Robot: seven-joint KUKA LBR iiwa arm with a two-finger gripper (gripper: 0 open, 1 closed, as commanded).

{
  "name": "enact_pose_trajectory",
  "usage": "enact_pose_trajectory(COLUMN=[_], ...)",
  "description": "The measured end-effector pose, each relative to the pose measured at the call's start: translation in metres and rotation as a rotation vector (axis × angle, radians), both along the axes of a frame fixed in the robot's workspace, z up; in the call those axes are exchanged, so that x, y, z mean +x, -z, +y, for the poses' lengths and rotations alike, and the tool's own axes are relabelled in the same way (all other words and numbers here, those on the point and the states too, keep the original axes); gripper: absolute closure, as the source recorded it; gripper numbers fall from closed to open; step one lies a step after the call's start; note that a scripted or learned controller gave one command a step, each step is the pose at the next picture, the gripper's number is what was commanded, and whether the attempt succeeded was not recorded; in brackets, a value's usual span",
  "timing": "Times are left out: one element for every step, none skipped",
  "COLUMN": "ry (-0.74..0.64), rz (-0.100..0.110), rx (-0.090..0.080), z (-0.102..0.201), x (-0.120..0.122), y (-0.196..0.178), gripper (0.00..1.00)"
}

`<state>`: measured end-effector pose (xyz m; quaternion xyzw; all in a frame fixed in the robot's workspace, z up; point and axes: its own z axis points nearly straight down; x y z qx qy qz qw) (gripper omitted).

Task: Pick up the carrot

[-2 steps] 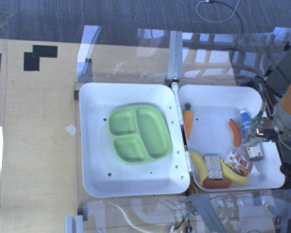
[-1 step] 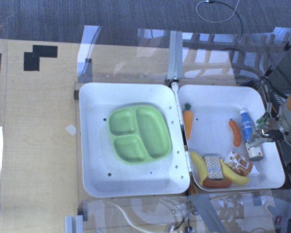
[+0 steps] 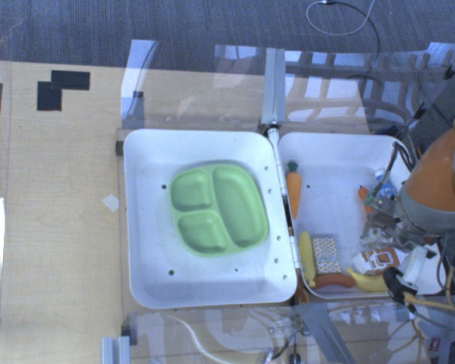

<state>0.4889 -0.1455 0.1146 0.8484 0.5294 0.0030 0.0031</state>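
Carrot, orange plastic with green top (image 3: 293, 185): lies against the right white bin's (image 3: 337, 152) left wall. My gripper (image 3: 379, 230) hangs near its right edge; jaw state indiscernible.

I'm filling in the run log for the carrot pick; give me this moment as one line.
phase: approach | carrot: lying in right bin by left wall, untouched | arm: over bin's right side, apart from carrot | left bin: green plate

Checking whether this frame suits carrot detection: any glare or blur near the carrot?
Camera view: the carrot is sharp and evenly lit by the right bin's left wall; reflections streak the clear panels behind the bins; the arm looks slightly soft.
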Motion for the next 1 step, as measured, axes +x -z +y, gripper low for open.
enact_pose_trajectory(ry=[0.327], rz=[0.008], rx=[0.003], z=[0.0369], x=[0.0055], y=[-0.071], gripper=[1.0])
